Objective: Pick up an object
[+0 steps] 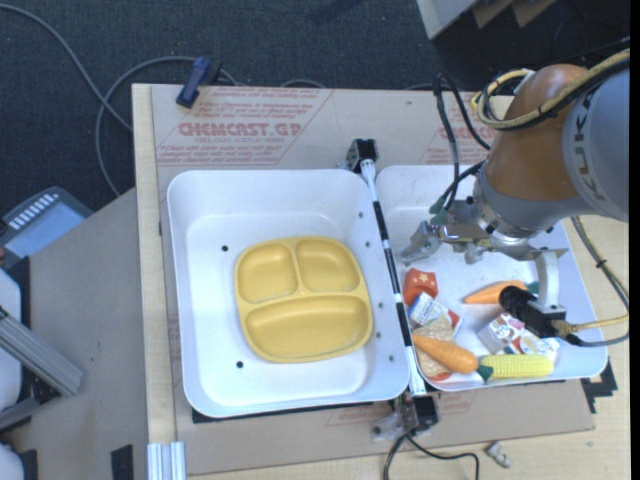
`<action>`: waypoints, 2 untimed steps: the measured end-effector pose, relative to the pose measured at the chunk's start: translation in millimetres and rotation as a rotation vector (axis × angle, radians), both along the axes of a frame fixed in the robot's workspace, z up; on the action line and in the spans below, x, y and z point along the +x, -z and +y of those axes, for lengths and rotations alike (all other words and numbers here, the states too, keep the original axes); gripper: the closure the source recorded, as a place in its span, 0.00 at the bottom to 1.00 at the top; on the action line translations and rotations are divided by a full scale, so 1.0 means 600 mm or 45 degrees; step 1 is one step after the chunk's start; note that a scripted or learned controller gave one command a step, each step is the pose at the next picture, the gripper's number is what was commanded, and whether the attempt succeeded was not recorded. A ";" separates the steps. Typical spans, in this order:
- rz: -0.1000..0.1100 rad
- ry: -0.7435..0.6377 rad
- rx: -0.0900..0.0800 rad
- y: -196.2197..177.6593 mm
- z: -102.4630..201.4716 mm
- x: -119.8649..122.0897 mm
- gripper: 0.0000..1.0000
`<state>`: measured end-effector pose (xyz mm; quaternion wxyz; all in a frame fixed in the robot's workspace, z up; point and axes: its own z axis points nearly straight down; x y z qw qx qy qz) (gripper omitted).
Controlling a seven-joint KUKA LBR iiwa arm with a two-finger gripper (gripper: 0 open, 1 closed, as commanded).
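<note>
The gripper hangs over the right bin, near the middle of that bin's left edge. Its two metal fingers are spread apart with only white bin floor showing between them, so it grasps nothing. Above it the arm, with its orange band, reaches across the bin's far right corner. Just below the gripper, towards the near edge, a small red toy piece lies close to the left wall, apart from the fingers. A pale speckled packet lies just beside it on the near side. To the right of these, around the middle of the bin, lies an orange carrot. A second, larger carrot lies slantwise by the near left corner, and its tip is close to a yellow corn cob stretched along the near edge. A small red-and-white carton sits just behind the corn cob. A black bar runs between the two bins. In the left bin a yellow divided plate lies flat at the centre. Both bins stand on a brown sheet with red lettering, and a blue clip lies at its far left corner.
</note>
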<state>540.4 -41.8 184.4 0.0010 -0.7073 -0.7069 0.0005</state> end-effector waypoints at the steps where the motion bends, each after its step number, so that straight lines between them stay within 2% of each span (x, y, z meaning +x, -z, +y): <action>1: -0.005 0.000 -0.002 0.000 -0.004 0.022 0.00; 2: -0.005 0.000 -0.002 0.000 -0.004 0.022 0.00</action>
